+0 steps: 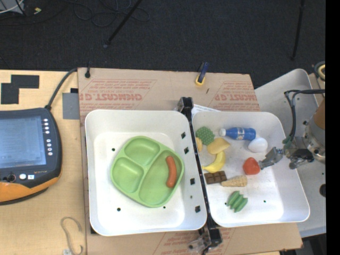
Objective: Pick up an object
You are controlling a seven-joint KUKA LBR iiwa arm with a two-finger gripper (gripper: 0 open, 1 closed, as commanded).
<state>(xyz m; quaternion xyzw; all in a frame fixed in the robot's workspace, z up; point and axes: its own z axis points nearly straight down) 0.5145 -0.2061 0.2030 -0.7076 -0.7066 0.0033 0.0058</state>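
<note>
At the far left of the bench (32, 217) lies a teach pendant (24, 147) with a lit screen and an orange base, cut off by the frame edge. Next comes the left bin (101, 217), which holds a green divided plate (146, 170) with a red sausage (171, 171) lying in its right compartment. Across the divider, the right bin (289, 209) carries the clutter: a green bumpy fruit (205, 135) at the upper left, a yellow piece (218, 145) just below it, a banana (214, 164), a dark brown block (215, 178) touching a tan wedge (234, 181), a green ridged vegetable (237, 201) low down, a blue bottle (239, 134) near the top wall, a white egg (258, 145) just beside it, and a red tomato-like ball (251, 166). The gripper (270, 159) reaches in over the right rim, its tip just beside the red ball and below the egg; nothing can be seen between the jaws, and whether they are spread or pressed together I cannot tell, since the tip is small and blurred. By my reading this is the approach step, with no pick yet made; the red ball looks the likeliest target, and the next move would need the jaws centred over it and lowered without nudging the egg. Most of the arm is cut off at the right edge.
</note>
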